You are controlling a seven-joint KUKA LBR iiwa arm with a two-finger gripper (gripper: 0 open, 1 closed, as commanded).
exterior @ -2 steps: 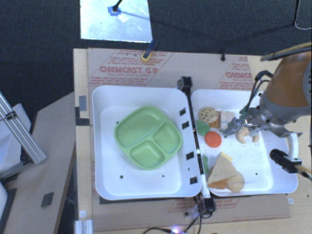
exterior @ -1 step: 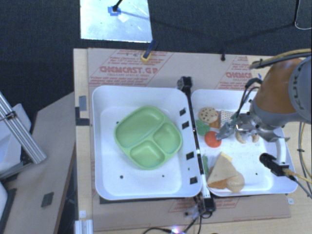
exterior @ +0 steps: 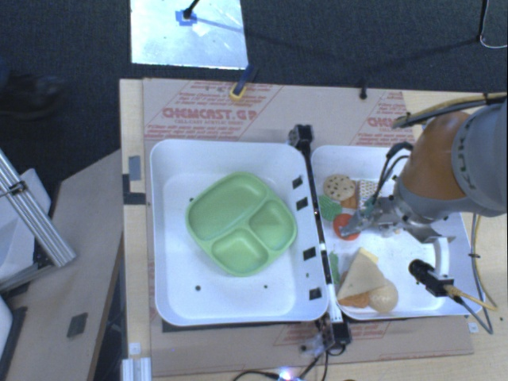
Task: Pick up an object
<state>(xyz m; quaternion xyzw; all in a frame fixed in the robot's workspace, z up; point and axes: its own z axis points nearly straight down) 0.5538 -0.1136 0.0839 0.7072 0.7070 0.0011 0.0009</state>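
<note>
The right bin (exterior: 444,304) holds several toy foods. A round speckled cookie (exterior: 339,186) and a pale cracker (exterior: 367,190) lie at the back. A green piece (exterior: 328,209) and an orange piece (exterior: 350,201) sit by the left wall. A red round piece (exterior: 344,227) lies in the middle, and a tan wedge (exterior: 362,273) and a cream ball (exterior: 384,297) lie at the front. My gripper (exterior: 367,216) reaches in from the right, low over the bin, its tip right at the red piece. The arm covers the bin's right half.
The left bin (exterior: 171,292) holds a light green divided plate (exterior: 240,223). A black-clipped divider (exterior: 311,221) separates the two bins. A black part of the arm (exterior: 426,277) hangs over the right bin's front right.
</note>
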